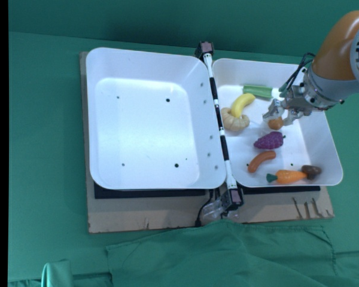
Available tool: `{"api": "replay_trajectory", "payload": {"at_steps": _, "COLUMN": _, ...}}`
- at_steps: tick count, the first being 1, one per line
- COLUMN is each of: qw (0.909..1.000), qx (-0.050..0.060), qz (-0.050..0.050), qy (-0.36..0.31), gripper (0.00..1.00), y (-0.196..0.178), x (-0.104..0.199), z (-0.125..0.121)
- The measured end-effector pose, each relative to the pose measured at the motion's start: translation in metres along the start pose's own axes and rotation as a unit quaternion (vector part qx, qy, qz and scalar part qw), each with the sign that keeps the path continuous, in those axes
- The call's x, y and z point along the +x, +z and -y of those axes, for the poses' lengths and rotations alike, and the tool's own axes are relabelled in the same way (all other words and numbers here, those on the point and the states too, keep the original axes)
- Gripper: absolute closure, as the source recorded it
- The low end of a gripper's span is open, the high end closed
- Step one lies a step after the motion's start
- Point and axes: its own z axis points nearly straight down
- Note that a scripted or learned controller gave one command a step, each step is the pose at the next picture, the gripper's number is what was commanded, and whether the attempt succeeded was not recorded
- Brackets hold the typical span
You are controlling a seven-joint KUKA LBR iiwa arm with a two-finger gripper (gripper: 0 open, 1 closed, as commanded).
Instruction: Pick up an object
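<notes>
From my remote seat I saw the grey arm [341,46], orange band and all, reaching in from the right over the right bin [330,137]. The gripper [281,113] hung low over the middle of that bin, and there it was: a small orange object [276,124] sat right between the fingers [270,111]. They looked spread around it, one on each side, but I could not tell whether they were actually pinching it or merely straddling it, nor whether it had left the bin floor.

Around the gripper, the toys lay scattered. A green stalk-like piece [258,91] lay near the far wall, just beside the wrist. A yellow banana [242,103] curved next to it, its lower end touching or nearly touching a tan, ridged pumpkin [236,121] near the divider. Just below the small orange object lay a purple bunch of grapes [269,140], close but apart from it. Nearer me, a reddish sausage [261,160] lay at a slant, and along the near wall a carrot [289,176] with a green top pointed left, its other end touching a dark brown lump [312,171].

The left bin [107,64] sat alongside, a black-and-white striped bar [219,121] running between the two. Both bins rested on a brown board [143,217] on the green-covered bench [42,160], with a fold of green cloth [227,256] bunched at the near edge.
</notes>
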Motion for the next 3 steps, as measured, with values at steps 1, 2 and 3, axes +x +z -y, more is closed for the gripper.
{"api": "replay_trajectory", "payload": {"at_steps": 1, "qw": 1.0000, "qx": 0.001, "qz": 0.000, "qy": 0.000, "gripper": 0.00, "y": 0.000, "x": 0.000, "z": 0.000}}
{"api": "replay_trajectory", "payload": {"at_steps": 2, "qw": 1.0000, "qx": 0.001, "qz": 0.000, "qy": 0.000, "gripper": 0.00, "y": 0.000, "x": 0.000, "z": 0.000}}
{"api": "replay_trajectory", "payload": {"at_steps": 3, "qw": 1.0000, "qx": -0.002, "qz": 0.001, "qy": -0.006, "gripper": 0.00, "y": -0.083, "x": -0.014, "z": -0.143}}
